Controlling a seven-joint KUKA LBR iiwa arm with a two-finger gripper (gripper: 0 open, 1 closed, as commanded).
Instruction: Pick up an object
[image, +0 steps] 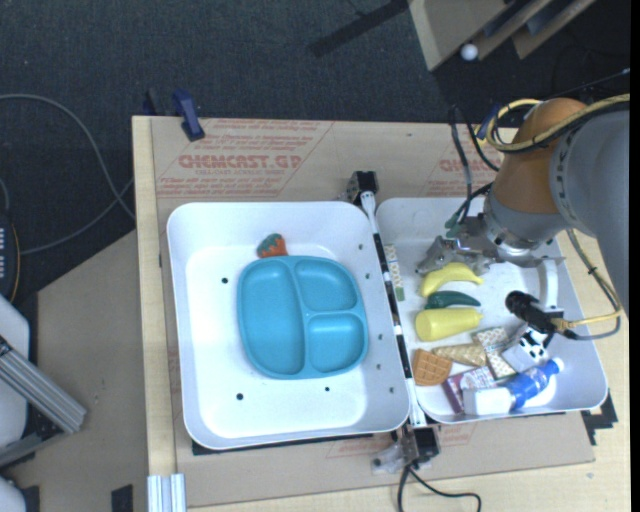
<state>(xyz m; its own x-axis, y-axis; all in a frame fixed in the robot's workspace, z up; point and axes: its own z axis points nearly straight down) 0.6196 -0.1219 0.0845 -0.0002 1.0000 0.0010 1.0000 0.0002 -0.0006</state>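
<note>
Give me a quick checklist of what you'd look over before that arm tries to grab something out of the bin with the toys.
1. Gripper over the right bin: ok.
2. Target close by, banana just under it: ok.
3. Anything between the fingers: cannot tell.
4. Room around the banana: not ok, dark green piece touches it.
5. Blue divided plate clear of the arm's path, in the left bin: ok.

A sky-blue divided plate (300, 315) fills the white left bin (205, 400), with a small orange-and-green toy (271, 244) at the plate's far edge. In the white right bin (592, 385) lie a yellow banana (449, 277), a dark green piece (455, 299), a pale yellow block (446, 323), a tan waffle (430, 367) and a blue-and-white bottle (513, 391). The tabletop (250, 160) is light brown with red lettering.
</note>
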